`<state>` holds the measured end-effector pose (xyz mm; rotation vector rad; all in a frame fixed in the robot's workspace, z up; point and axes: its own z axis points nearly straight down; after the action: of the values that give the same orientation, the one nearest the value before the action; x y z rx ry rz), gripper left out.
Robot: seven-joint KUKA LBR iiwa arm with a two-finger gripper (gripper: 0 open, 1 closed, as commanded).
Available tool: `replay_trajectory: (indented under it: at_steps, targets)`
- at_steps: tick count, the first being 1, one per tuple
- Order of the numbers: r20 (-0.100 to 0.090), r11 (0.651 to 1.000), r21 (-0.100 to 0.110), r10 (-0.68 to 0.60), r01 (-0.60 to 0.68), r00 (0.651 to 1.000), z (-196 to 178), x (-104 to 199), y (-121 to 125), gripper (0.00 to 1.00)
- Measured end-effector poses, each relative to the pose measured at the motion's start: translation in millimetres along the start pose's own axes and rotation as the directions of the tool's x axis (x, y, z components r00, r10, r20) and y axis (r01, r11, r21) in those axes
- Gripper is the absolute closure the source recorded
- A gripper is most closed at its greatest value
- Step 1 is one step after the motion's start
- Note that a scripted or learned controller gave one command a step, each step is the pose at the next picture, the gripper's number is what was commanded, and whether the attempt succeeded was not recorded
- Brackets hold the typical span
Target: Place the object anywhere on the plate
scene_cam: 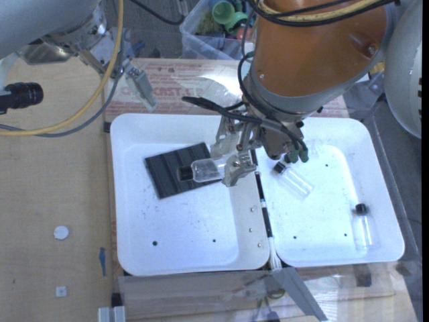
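Over the left bin point(134, 200), claw point(218, 170) clamped on clear vial point(204, 172), black cap, above dark ridged plate point(171, 170).

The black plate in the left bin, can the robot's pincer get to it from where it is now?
Probably yes. The pincer hangs at the right edge of the black plate, with a clear vial at its tip over the plate. Nothing else lies on the plate to block the way.

Two white bins point(134, 247) are sitting side by side, holding one dark plate point(167, 170) and three clear vials point(293, 180) altogether.
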<state>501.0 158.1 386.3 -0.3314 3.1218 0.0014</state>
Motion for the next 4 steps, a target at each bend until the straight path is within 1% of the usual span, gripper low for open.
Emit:
replay_trajectory:
  at_steps: [1,2,3,4]
  targets:
    - [0.005,0.926,-0.001,0.378,-0.378,0.926,-9.8,-68.1,-91.4,1.00]
    - [0.000,0.943,0.001,0.333,-0.333,0.943,99.1,3.5,-115.1,1.00]
    - [0.005,0.998,-0.001,0.068,-0.068,0.998,44.7,32.6,-55.0,1.00]
    - [0.006,0.941,0.001,-0.338,0.338,0.941,47.7,19.4,-40.4,1.00]
